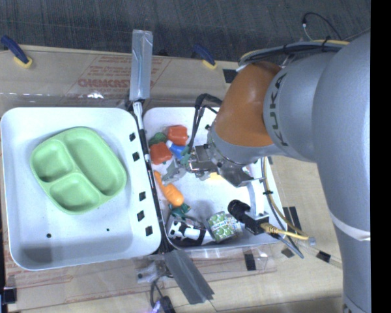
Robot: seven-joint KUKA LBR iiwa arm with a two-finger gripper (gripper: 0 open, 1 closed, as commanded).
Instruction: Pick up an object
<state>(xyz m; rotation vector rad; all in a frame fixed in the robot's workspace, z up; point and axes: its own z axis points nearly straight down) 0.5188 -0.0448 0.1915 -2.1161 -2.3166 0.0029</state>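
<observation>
Currently gripper (pixel 180 169) is hanging low in the right bin (pixel 202 119), beside the toy carrot (pixel 171 192); can't tell how far it's open or whether it's gripping anything. Green divided plate (pixel 78 168) is sitting in the left bin (pixel 26 240).

Bench (pixel 65 70): brown cardboard-like top with red print, blue clamps (pixel 18 51) on its far edge. Two white bins sit on it side by side, touching: left bin (pixel 19 194), right bin (pixel 158 117). Grey tape strip (pixel 141 64) runs over their far junction.
</observation>
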